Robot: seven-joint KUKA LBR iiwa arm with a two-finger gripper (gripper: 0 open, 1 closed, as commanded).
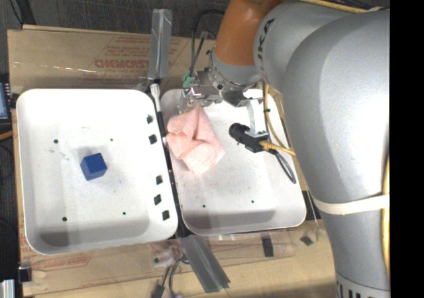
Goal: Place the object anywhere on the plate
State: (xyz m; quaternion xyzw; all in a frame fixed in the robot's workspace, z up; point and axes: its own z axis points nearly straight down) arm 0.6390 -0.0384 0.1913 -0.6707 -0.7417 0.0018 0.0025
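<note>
You are looking down on two shallow white bins set side by side on the table (79, 48), whose bare top shows as brown board behind the bins. The left bin (40, 157) holds a small blue cube (94, 165), lying flat on the bin floor a little left of the middle, well apart from every wall. The right bin (265, 204) holds a crumpled pink cloth (195, 139), bunched against the bin's left side near the divider between the two bins, in the far half of the bin.

The grey arm (331, 104) comes in from your right and covers much of that side, with its orange band (242, 28) above the wrist at the top of the view. The claw (196, 95) sits low over the far left corner of the right bin, right at the upper edge of the pink cloth. You cannot tell from here whether it is wide or narrow, or whether any cloth is caught in it, since the wrist body and cabling hide that spot. A black cable fitting (246, 136) hangs just to the right of the cloth, above the bin floor
</note>
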